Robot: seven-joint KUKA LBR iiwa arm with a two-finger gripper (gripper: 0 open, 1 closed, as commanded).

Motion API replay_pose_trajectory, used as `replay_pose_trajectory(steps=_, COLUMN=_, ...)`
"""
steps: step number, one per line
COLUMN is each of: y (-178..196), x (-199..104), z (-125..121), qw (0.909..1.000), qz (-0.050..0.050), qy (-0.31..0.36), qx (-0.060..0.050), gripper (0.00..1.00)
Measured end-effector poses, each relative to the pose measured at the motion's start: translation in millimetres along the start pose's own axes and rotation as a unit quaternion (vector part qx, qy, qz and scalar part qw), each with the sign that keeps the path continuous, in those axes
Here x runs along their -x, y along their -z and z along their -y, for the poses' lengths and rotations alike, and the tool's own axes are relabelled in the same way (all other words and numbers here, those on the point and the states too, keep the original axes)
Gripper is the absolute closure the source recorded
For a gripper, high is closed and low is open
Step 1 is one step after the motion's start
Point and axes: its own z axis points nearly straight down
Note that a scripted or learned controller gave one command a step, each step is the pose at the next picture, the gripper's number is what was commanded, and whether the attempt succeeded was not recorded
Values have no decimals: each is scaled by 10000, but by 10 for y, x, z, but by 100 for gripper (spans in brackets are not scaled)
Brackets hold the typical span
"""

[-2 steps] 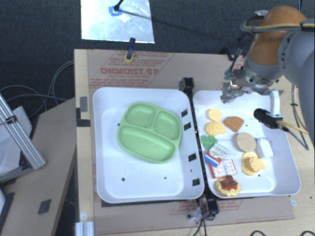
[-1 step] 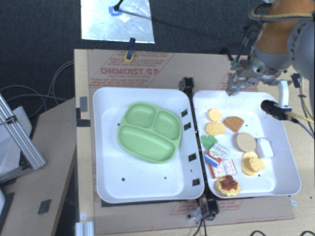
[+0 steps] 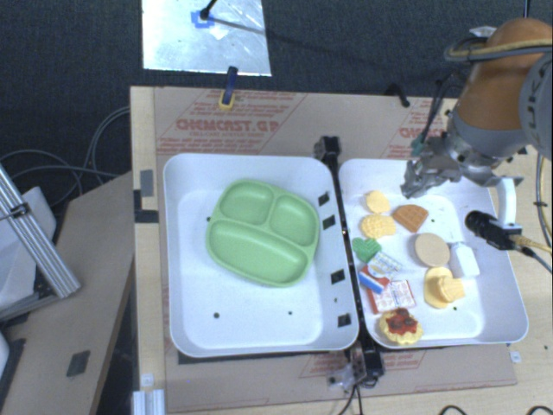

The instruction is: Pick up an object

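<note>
My gripper (image 3: 418, 187) hangs over the back of the right bin (image 3: 497, 322), just above and behind an orange-brown wedge of toy food (image 3: 411, 217). Nothing shows between its fingertips. Close by in the same bin lie two yellow pieces (image 3: 377, 201) (image 3: 378, 226), a tan round disc (image 3: 431, 250), a green piece (image 3: 366, 249), a yellow cheese-like chunk (image 3: 443, 287), a red and white packet (image 3: 393, 294) and a small pizza-like piece (image 3: 400, 325).
The left bin (image 3: 194, 318) holds a green divided plate (image 3: 263, 231). A row of black clips (image 3: 333, 223) runs along the wall between the bins. Cardboard lies under both bins, and a metal sheet (image 3: 206, 24) sits at the back.
</note>
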Motion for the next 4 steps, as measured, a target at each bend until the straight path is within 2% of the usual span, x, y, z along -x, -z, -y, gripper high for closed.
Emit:
replay_pose_trajectory(steps=2, y=53, x=-71, z=-96, qw=10000, qz=-1, qy=25, qx=23, gripper=100)
replay_pose_trajectory(steps=3, y=-94, x=2, z=-8, qw=10000, qz=3, qy=6, qx=9, gripper=100)
replay_pose_trajectory(steps=4, y=-89, x=1, z=-28, qw=10000, qz=1, qy=10, qx=21, gripper=100)
